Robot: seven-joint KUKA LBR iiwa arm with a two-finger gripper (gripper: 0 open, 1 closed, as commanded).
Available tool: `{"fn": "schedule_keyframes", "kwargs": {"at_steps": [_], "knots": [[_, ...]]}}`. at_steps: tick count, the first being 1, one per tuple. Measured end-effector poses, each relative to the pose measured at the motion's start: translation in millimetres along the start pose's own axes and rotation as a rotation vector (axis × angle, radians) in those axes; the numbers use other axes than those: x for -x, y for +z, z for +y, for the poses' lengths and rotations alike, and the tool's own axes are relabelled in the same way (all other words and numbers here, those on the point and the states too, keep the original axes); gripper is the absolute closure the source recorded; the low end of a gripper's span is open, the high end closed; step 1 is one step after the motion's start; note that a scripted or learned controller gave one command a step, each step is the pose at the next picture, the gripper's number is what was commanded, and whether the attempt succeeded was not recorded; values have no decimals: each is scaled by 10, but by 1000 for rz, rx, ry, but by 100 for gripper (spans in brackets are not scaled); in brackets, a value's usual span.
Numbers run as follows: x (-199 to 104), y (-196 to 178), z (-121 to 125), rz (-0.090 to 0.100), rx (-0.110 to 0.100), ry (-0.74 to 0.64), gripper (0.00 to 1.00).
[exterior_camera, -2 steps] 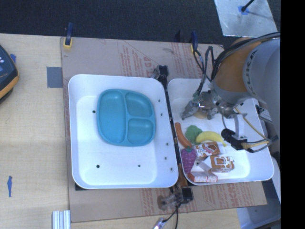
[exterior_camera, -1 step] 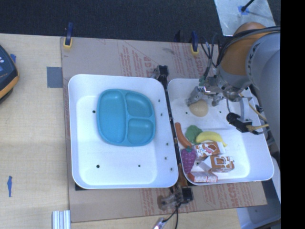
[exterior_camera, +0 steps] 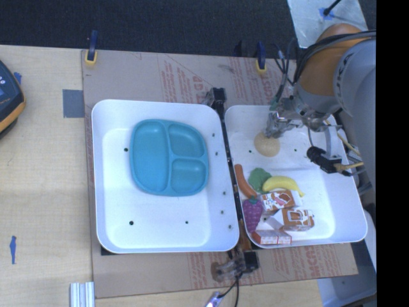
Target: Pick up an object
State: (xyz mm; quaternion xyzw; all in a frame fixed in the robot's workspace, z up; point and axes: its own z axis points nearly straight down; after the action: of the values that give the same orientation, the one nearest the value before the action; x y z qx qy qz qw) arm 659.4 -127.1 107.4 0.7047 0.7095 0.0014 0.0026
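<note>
Reach step — the gripper (exterior_camera: 276,128) hangs just above a tan ball (exterior_camera: 267,145); jaw state unclear; next, descend and close.

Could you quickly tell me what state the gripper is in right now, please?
Gripper: low over the beige round object in the right bin; grip state cannot be told.

The light wooden bench (exterior_camera: 45,190) carries a sheet of brown cardboard (exterior_camera: 160,75), held along its far edge by two blue-and-yellow clamps (exterior_camera: 91,50). On the cardboard two shallow white bins sit side by side, the left bin (exterior_camera: 160,232) and the right bin (exterior_camera: 332,216), nearly touching. A grey tape patch (exterior_camera: 73,103) sticks to the wood beside the cardboard, and a yellow-and-black device (exterior_camera: 9,98) rests at the left edge.
</note>
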Motion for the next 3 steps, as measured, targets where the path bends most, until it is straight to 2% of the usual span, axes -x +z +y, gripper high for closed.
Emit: {"fn": "schedule_keyframes", "kwargs": {"at_steps": [1, 2, 3], "knots": [[-1, 16, -10, 0, -3, 0, 0], [-226, 155, -835, 1, -10, 4, 0], [-292, 151, -604, 0, -8, 2, 0]]}}
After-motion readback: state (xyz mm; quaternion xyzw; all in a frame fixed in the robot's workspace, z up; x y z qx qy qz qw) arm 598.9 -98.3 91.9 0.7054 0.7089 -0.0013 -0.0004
